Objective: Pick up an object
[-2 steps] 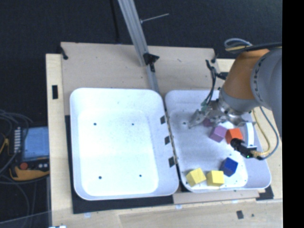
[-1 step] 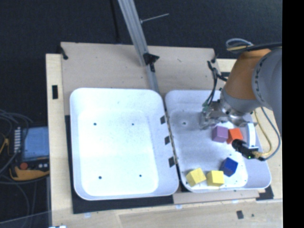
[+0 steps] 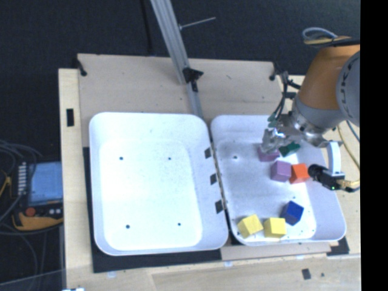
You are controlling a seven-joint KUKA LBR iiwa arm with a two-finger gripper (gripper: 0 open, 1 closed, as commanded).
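Observation:
My gripper (image 3: 271, 143) reaches down into the right bin (image 3: 242, 162) near its far right part, directly over a small purple block (image 3: 265, 155) that shows just beneath its fingertips. A dark green piece (image 3: 291, 148) lies just to its right. Closer to the front sit a lilac cube (image 3: 280, 171) and an orange cube (image 3: 299, 173), touching each other. A blue cube (image 3: 293, 212) and two yellow cubes (image 3: 250, 225) (image 3: 274, 227) lie along the bin's near edge. The arm hides how the fingers stand.
The left bin (image 3: 148, 180) lies beside the right one. A slanted metal pole (image 3: 173, 41) rises from the bench behind the bins. A black cable connector (image 3: 324, 176) hangs off the arm over the right bin's right side.

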